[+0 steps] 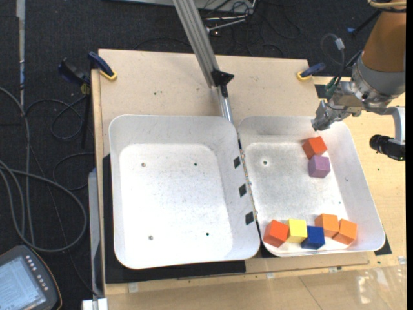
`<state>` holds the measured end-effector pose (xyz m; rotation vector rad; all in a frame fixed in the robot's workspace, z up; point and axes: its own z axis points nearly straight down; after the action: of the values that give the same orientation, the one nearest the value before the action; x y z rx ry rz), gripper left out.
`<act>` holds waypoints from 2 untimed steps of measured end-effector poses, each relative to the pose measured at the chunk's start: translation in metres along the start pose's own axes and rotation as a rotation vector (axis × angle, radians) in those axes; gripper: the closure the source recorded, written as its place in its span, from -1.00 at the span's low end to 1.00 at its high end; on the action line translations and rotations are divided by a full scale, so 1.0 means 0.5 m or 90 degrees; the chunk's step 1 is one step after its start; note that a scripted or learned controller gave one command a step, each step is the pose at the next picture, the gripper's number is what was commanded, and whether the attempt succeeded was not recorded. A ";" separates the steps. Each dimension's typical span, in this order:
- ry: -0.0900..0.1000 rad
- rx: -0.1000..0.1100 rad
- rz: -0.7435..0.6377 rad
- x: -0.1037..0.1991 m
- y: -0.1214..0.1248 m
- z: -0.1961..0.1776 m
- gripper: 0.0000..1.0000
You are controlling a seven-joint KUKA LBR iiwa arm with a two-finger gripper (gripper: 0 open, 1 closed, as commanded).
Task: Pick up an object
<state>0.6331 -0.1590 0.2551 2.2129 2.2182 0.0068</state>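
The gripper (322,123) hangs over the right bin's (361,192) back edge, just behind an orange cube (314,146) touching a purple cube (319,166). Five more cubes (311,231) line the front edge.

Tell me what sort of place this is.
Most likely a robotics lab bench set up for grasping trials. A grey and orange arm reaches over two white bins, small coloured blocks lie in the right one, the board is held by clamps, and cables trail over the dark floor.
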 end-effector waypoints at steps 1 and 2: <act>0.001 0.003 0.000 0.000 0.003 -0.039 1.00; 0.003 0.008 -0.003 0.099 -0.043 -0.005 1.00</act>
<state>0.6116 -0.1097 0.2573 2.2162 2.2312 -0.0015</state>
